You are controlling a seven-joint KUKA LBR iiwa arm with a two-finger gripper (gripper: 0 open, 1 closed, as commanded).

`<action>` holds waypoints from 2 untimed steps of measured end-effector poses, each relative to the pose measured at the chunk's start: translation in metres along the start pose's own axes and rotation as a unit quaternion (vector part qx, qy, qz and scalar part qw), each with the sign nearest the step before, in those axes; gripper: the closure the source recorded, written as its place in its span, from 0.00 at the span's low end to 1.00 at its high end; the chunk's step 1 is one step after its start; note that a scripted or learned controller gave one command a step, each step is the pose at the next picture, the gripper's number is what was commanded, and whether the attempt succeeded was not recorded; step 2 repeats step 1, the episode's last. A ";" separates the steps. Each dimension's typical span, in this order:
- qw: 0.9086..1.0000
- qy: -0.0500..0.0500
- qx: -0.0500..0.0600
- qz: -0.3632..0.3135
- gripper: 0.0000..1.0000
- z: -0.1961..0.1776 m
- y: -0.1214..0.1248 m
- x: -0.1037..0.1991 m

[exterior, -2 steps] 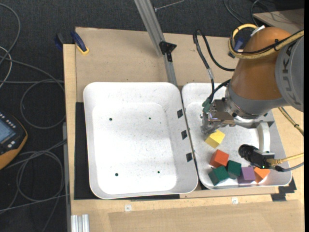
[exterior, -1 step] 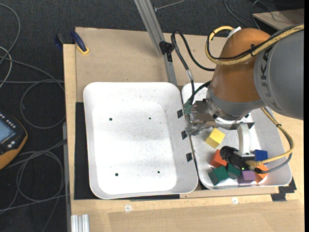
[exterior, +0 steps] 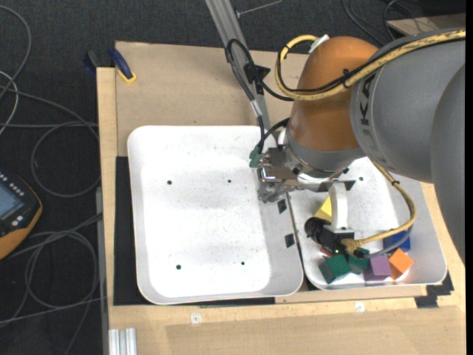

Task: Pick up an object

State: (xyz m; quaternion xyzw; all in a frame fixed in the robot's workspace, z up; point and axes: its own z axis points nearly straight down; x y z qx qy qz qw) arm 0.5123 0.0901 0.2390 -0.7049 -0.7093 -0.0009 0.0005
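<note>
Arm point(exterior: 347, 117) over 2 white bins point(exterior: 148, 198)

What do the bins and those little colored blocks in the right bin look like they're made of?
Bins: the left bin and right bin look like white plastic or enamelled metal, smooth with rounded moulded rims and fine dark speckling; I can't tell which. Blocks: the green block, purple block and orange block look like painted wood or plastic, with flat matte faces and crisp edges.

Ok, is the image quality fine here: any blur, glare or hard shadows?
Camera view: light even and soft, no glare on the left bin; the arm looms close and slightly soft, shading the right bin; blocks stay readable.
</note>
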 end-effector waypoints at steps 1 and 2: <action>1.000 -0.001 0.000 0.002 0.00 0.000 0.000 -0.003; 1.000 -0.001 0.000 0.002 0.00 0.000 0.000 -0.003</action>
